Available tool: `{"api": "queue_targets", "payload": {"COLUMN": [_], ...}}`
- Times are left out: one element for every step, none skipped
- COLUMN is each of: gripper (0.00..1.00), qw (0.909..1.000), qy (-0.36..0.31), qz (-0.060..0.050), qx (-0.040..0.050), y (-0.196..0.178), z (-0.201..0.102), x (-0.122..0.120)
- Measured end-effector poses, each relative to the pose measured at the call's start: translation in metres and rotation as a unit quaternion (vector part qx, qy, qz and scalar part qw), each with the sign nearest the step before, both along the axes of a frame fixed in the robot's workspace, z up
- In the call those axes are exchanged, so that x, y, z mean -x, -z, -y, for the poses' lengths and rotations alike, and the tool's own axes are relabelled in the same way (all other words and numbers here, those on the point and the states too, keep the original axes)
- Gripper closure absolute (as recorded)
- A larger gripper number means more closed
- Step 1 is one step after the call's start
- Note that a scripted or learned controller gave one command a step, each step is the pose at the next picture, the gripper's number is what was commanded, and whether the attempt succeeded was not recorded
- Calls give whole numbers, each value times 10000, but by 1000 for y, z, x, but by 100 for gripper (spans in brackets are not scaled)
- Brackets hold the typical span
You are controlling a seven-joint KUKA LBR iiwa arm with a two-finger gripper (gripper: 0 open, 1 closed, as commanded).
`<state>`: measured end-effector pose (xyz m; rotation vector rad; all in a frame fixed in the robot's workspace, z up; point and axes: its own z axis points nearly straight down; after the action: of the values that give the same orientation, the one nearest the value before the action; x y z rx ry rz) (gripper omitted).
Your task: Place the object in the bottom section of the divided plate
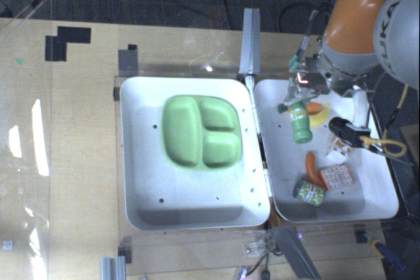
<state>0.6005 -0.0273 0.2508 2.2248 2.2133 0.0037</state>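
On the left of the table (65,141) you see the left bin (141,193), and the green divided plate (184,134) lies in its middle, with one long section and two smaller ones, all bare. To the right is the right bin (282,164). A green bottle (301,126) lies in its upper part, with its cap toward the gripper (296,92), which hangs just above it. You cannot tell whether the gripper is open or closed, nor whether it touches the bottle. Just right of the bottle is an orange and yellow piece (317,112). Lower in this bin lie an orange sausage (312,167), a green can (309,193) and a red and white packet (336,176), close together.
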Motion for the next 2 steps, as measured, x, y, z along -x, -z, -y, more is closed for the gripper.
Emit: {"api": "queue_targets", "payload": {"gripper": [100, 100], "qw": [10000, 9982], "qy": [-53, -596], "qz": [1, 5], "qx": [-5, -6], "y": [0, -17], "z": [-60, -143], "x": [-43, -69]}}
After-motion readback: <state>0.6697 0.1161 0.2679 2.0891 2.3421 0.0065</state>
